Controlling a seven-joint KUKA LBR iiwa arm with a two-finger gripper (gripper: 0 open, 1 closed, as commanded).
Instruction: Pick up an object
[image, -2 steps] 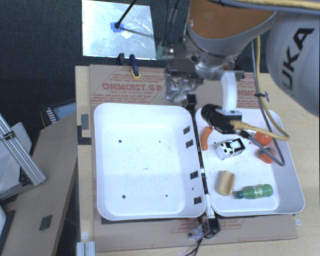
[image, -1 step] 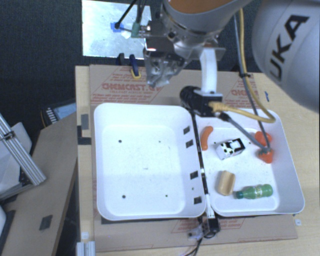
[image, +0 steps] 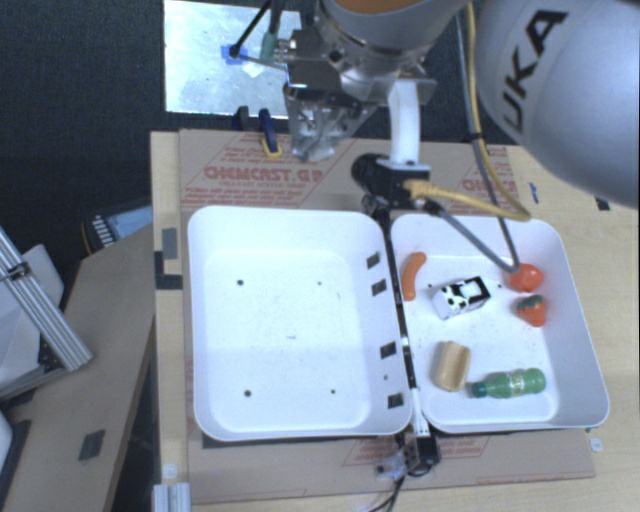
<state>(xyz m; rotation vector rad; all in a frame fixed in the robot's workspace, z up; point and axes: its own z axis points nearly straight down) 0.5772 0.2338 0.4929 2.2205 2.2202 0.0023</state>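
The pincer (image: 318, 125) hangs above the bench (image: 250, 175), its grip state impossible to tell. The green bottle (image: 510, 383) in the right bin (image: 575, 330) looks light, rigid and slippery; mid-body seems best.

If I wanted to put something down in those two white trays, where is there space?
The left bin has bare floor from wall to wall. The right bin is crowded: sausage, cow toy, two tomatoes, cork-like block, green bottle. A small bare patch lies by its top wall.

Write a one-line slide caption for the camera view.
Grey KUKA arm's gripper above the bench, beyond two shallow white plastic bins; the right bin holds a green plastic bottle and small toys.
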